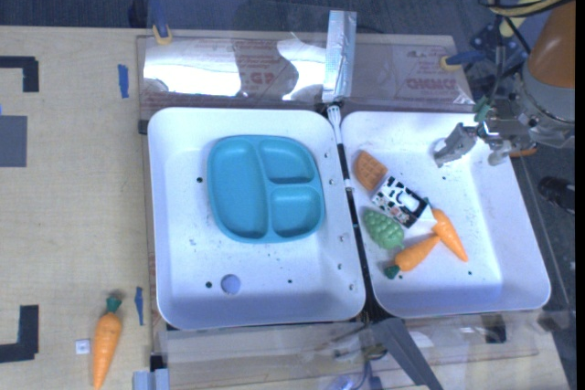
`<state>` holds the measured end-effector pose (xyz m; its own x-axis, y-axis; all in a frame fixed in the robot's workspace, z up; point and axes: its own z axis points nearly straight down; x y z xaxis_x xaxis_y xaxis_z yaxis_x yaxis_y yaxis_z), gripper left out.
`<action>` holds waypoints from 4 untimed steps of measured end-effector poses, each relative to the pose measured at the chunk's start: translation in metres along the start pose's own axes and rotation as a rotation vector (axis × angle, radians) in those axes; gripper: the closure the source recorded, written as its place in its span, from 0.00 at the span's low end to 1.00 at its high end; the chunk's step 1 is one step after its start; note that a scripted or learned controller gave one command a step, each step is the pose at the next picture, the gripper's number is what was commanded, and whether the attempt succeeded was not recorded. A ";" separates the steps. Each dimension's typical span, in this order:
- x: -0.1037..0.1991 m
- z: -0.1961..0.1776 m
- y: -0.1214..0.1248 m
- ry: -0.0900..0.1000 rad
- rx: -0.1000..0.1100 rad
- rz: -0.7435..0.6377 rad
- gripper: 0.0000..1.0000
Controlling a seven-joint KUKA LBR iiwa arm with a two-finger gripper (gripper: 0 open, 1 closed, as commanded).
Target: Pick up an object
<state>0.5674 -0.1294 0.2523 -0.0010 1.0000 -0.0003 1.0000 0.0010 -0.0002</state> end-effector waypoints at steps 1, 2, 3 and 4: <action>0.016 0.135 -0.013 0.000 -0.025 0.076 0.00; -0.001 0.165 -0.073 0.000 -0.004 -0.057 0.00; -0.055 0.166 -0.048 -0.002 -0.004 0.060 0.00; -0.051 0.166 -0.082 0.000 -0.004 -0.046 0.00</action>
<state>0.4853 -0.1810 0.0864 -0.0467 0.9989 -0.0004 0.9989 0.0467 0.0033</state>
